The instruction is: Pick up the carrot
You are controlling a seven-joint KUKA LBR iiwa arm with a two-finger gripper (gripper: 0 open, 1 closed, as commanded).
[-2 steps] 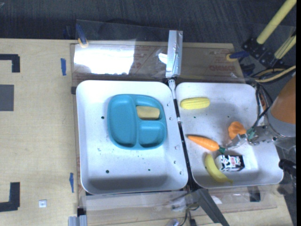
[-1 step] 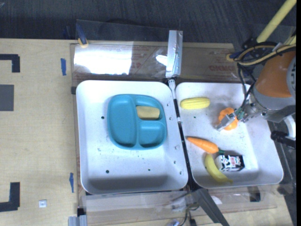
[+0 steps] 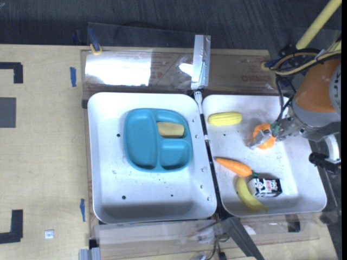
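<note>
From my seat the carrot (image 3: 233, 166) lay in the right bin (image 3: 303, 199), near and left of the gripper (image 3: 264, 136), its long axis running left-far to right-near. I couldn't tell the gripper's state; an orange piece (image 3: 264, 131) sat at its tip. A banana (image 3: 246, 195) and small carton (image 3: 265, 187) crowded the carrot's near side.

Bright, even light from overhead fills the scene, and the two shallow white plastic bins (image 3: 108, 199) look almost washed out, with only soft, short shadows under their contents. A strong white glare lies on the clear plastic sheet (image 3: 116, 69) behind the left bin. Focus is slightly soft throughout, and fine detail looks grainy.
</note>
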